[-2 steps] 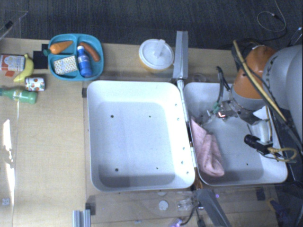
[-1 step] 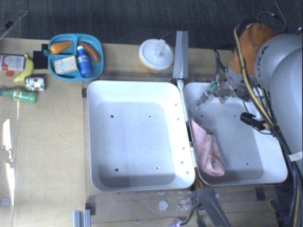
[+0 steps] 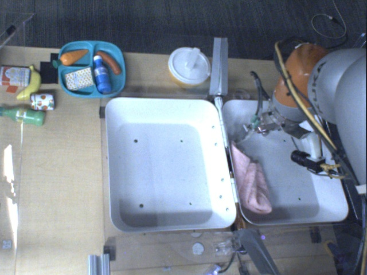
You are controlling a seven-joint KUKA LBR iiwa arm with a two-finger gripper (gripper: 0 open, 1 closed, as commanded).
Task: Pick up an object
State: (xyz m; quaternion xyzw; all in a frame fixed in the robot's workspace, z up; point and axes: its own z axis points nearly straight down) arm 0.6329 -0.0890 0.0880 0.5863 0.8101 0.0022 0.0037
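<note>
The arm point(image 3: 338, 90) reaches in from the right edge, bent down over the upper part of the right bin point(image 3: 298, 211), its gripper point(image 3: 258, 124) low near the bin's upper left corner — spread or pinched, I cannot tell. The pink cloth point(image 3: 251, 179) lies against that bin's left wall — long axis running top to bottom, seemingly bunched thicker at its lower end.

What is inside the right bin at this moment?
A pink cloth lies along the right bin's left wall. The arm covers the bin's upper right, so anything beneath it is hidden.
</note>
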